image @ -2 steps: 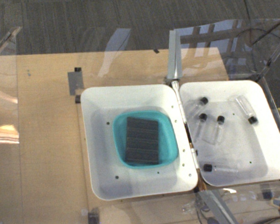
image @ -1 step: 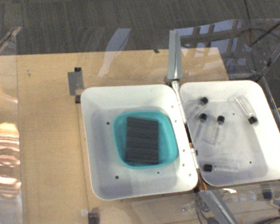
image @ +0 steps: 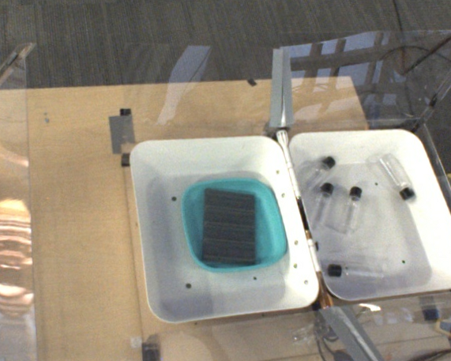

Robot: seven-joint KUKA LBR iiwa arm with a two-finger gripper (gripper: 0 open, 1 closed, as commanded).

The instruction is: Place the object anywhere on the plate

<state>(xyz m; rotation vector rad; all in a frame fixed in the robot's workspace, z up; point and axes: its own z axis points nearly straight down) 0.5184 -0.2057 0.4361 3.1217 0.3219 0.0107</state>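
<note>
A dark grey ribbed block (image: pixel 229 225) lies flat on the teal plate (image: pixel 274 227), which sits in the middle of the left white bin (image: pixel 158 222). The block rests inside the plate's rim, its long side running front to back with a slight tilt.
The right white bin (image: pixel 439 218) holds several clear vials with black caps, such as one (image: pixel 395 177) at the back right and one (image: pixel 352 203) near the middle. A grey metal bar (image: pixel 279 91) stands behind the seam between the bins. Bare wooden bench (image: pixel 74 254) spreads to the left.
</note>
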